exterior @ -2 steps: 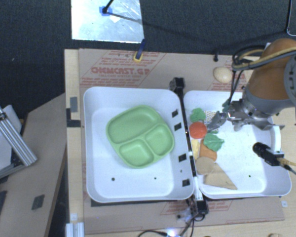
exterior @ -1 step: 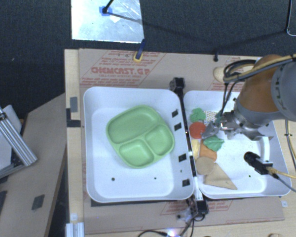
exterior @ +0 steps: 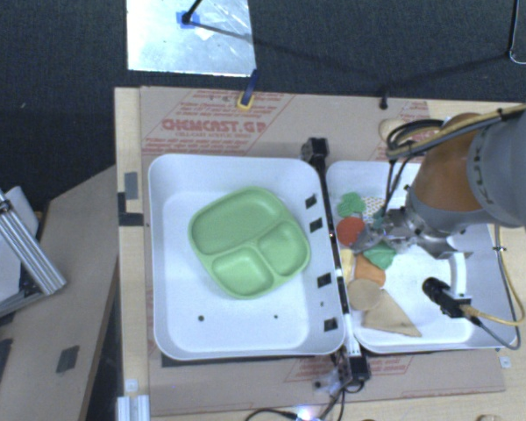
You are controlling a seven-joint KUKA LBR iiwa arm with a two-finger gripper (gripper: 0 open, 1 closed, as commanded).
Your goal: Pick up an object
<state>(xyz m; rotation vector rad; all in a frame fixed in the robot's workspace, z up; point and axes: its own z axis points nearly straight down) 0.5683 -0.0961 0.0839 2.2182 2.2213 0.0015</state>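
claw (exterior: 381, 235): low over the right bin (exterior: 482, 261), near its left wall; open or closed, I cannot tell
target: teal piece (exterior: 381, 258) just beneath, toward the bin's front edge
neighbours: red piece (exterior: 350, 230) leftward, orange piece (exterior: 369, 273) frontward

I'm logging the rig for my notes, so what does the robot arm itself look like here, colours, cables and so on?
The arm is a thick, rounded grey body with an orange band above the wrist. Black cables loop over the band near its top. The gripper is a small metallic grey assembly at the tip. A black fitting sits below, with a yellowish cable trailing from it.
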